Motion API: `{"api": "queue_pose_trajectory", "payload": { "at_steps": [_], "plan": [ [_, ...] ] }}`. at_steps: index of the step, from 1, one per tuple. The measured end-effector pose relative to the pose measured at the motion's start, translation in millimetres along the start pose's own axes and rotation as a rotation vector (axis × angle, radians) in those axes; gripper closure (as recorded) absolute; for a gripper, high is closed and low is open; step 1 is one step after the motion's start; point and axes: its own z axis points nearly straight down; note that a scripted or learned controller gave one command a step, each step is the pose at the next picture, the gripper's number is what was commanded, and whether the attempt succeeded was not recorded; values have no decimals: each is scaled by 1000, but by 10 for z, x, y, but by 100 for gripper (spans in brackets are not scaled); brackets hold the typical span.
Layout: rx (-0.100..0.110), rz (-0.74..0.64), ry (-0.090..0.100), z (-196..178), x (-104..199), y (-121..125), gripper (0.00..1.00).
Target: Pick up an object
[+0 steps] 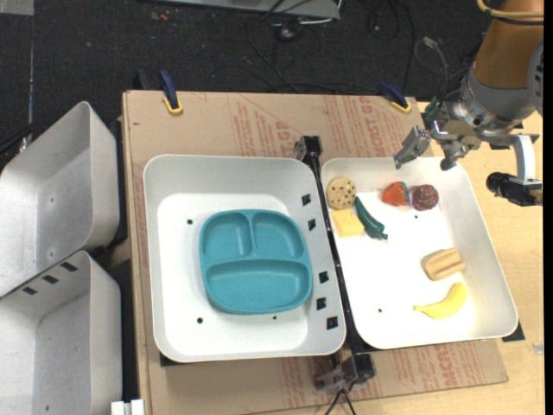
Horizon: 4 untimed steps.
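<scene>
Over the right bin's [484,232] far edge, the fingers [429,151] hung spread wide, holding nothing, just beyond the strawberry [395,194] and cookie [341,192].

Left bin [164,232] is holding a teal divided plate [256,261], sitting flat near its middle. Both bins are resting on a brown cardboard sheet [259,124], blue-and-yellow clamps [171,93] gripping its far edge. Black cables [380,15] are trailing across the dark floor behind.
</scene>
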Motion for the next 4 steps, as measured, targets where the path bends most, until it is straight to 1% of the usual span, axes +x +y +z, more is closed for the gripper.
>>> {"api": "queue_pose_trajectory", "payload": {
  "at_steps": [1, 2, 3, 4],
  "plan": [
    [7, 2, 2, 620, 56, -57, 0],
    [5, 2, 1, 1054, 66, -85, 0],
    [4, 2, 3, 1584, 78, -92, 0],
    [-3, 2, 0, 1444, 74, -73, 100]
  ]
}}
